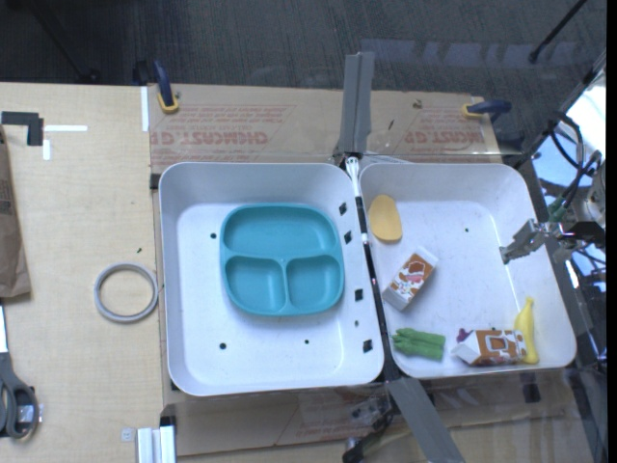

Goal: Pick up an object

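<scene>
The right bin [482,186] holds several small objects. A yellow oval piece [386,218] lies near its left wall at the back. A small white and red carton [410,280] rests in the middle-left. At the front lie a green toy vegetable [419,343], a white and orange carton [494,347] and a yellow banana [526,318] by the right wall. A teal divided plate [283,258] sits in the left bin [183,287].
A grey metal clamp [523,240] pokes over the right bin's right rim, with cables behind it. A grey post [356,104] stands behind the wall between the bins. On the bench to the left lie a tape ring [126,291] and scissors [17,408].
</scene>
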You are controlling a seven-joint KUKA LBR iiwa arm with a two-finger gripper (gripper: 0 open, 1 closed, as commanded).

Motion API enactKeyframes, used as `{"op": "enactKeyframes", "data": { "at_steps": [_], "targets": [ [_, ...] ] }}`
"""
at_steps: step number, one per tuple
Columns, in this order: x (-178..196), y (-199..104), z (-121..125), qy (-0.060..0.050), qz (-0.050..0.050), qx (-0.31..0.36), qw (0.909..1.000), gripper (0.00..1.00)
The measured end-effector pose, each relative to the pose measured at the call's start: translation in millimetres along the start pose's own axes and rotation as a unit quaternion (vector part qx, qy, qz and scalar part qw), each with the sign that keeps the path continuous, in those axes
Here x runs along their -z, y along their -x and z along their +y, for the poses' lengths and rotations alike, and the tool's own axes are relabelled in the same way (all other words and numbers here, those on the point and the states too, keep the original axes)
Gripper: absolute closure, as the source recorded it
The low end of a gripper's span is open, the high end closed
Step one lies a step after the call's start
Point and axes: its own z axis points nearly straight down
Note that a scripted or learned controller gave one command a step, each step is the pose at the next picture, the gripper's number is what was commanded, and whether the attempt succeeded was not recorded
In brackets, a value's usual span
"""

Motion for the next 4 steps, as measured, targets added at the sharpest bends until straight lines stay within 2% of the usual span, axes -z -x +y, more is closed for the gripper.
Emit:
{"op": "enactKeyframes", "data": {
  "at_steps": [1,2,3,4],
  "targets": [
    [-101.9,-57.2,-19.6,-0.001,0.000,-0.107,0.9943,0.00],
    [-140.9,-54.5,52.9,0.010,-0.002,-0.049,0.9988,0.00],
    [-144.9,-76.1,129.7,0.011,-0.007,0.095,0.9954,0.00],
    [-146.1,-69.4,67.1,0.011,-0.005,0.176,0.9843,0.00]
  ]
}}
